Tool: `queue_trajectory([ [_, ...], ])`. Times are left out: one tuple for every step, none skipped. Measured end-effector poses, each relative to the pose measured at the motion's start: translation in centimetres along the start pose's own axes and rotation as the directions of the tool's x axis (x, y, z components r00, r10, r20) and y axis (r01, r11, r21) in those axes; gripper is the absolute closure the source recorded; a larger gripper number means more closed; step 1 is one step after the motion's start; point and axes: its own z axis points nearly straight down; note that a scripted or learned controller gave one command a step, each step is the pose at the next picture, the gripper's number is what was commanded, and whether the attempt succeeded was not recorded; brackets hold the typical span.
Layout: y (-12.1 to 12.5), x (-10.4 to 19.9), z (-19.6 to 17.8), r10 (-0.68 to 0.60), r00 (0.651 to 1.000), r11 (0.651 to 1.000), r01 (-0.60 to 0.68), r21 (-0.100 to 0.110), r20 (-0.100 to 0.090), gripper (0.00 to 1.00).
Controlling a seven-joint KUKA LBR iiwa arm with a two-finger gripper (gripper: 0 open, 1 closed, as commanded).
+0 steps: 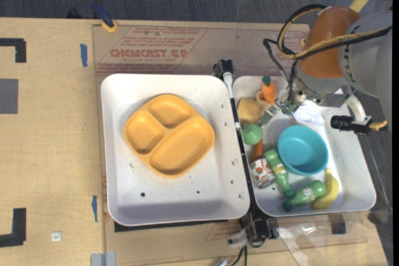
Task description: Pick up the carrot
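Green bottle [303, 196] and banana [328, 191] at near rim of right bin [361, 184]; carrot [269, 91] sits at far-left corner of same bin, me [282, 104] just beside it.

Carrot is small, orange with green top, looks like a plastic toy: I judge it light, stiff, smooth, likely to slip or roll if pinched off-centre. It lies near the far wall, just behind the tan potato-like piece [249, 109], green round toy [252, 133] nearer. Best hold in my view: across the orange body mid-length, not the green tip, closing squarely so it doesn't squirt out. Wall and tan piece crowd the approach. My jaws: cannot tell how far apart, cables and wrist hide them; nothing seen held. Blue bowl [302, 149] mid-bin, yellow divided plate [169, 134] in left bin [118, 196].
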Motion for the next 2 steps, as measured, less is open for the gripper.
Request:
queue_trajectory([
  [0.3, -0.2, -1.4, -0.003, 1.0, 1.0, 0.003, -0.006, 0.009, 1.0],
  [-6.5, -3.6, -0.2, -0.317, 0.948, 0.948, 0.317, 0.0, 0.005, 1.0],
])
